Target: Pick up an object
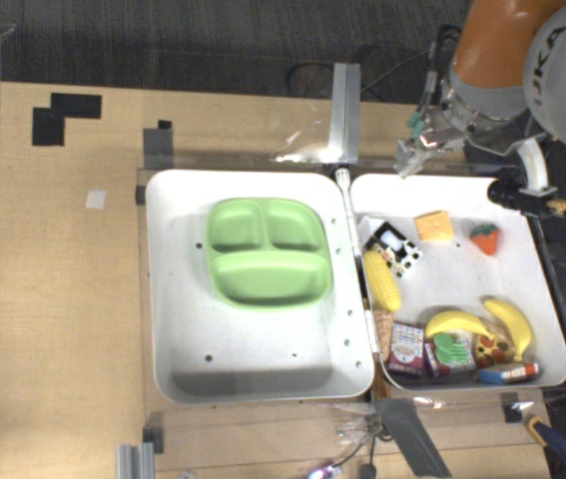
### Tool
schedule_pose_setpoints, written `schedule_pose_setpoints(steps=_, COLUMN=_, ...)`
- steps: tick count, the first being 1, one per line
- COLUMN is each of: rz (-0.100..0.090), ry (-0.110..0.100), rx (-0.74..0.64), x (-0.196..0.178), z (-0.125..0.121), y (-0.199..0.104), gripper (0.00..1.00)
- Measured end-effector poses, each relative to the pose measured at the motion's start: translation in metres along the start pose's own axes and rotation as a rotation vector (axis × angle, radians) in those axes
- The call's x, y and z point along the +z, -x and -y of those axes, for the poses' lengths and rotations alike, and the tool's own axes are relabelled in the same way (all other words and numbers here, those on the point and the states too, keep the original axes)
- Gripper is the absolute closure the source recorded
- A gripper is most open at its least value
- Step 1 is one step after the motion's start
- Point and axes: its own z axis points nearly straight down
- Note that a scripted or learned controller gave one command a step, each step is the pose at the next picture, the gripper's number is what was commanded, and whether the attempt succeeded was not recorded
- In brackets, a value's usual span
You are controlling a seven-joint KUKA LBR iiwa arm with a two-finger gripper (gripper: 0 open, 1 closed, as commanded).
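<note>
I read "KUKA" on my arm (560,43), gripper (424,144) above right bin's (552,297) far rim, can't tell its opening or hold

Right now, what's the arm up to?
The KUKA arm sits at the far right corner, gripper above the right bin's back rim, with nothing seen in it. The corn, cheese block, strawberry and bananas lie in that bin. The green divided plate lies in the left bin.
</note>
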Motion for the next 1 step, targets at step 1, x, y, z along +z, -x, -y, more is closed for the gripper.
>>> schedule_pose_setpoints(steps=1, rz=-0.001, ry=-0.001, rx=-0.103, x=0.0160, z=0.0891, y=0.0091, gripper=1.00)
